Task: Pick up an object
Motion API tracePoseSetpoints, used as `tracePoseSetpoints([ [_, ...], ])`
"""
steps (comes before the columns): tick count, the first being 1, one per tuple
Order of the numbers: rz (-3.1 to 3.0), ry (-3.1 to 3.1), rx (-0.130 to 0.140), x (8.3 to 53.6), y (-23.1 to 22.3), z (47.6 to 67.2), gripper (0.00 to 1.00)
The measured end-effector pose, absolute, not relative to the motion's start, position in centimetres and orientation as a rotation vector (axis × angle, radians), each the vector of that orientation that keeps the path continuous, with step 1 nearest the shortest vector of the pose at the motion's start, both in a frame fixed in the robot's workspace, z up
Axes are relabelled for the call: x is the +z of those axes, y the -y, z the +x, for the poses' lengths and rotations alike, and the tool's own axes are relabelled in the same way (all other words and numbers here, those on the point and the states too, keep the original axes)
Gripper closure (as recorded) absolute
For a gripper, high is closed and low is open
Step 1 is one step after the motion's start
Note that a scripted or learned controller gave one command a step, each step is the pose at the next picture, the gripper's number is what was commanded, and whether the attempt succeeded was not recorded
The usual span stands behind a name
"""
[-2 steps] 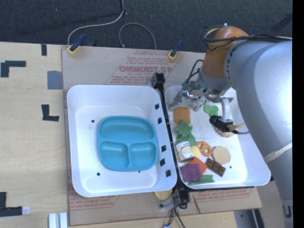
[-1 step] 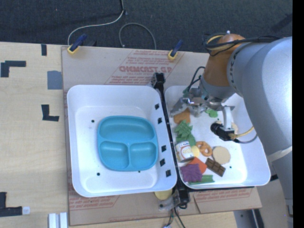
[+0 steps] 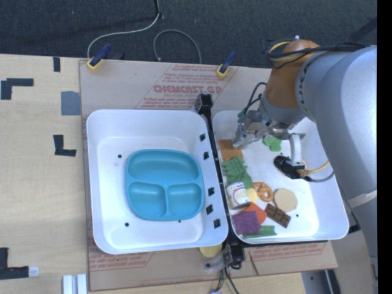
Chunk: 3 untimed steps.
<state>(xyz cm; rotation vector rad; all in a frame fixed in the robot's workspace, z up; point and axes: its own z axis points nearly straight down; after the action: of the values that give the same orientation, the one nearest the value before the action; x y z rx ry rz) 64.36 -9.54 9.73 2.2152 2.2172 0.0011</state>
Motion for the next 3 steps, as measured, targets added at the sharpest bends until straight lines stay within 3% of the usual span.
tracePoseSetpoints([
  [1,2.216,-2.218,0.000,9.7,9.5,64.3,0.00],
  [3,2.219,-2.226,-0.011,8.5,9.6,66.8,0.00],
])
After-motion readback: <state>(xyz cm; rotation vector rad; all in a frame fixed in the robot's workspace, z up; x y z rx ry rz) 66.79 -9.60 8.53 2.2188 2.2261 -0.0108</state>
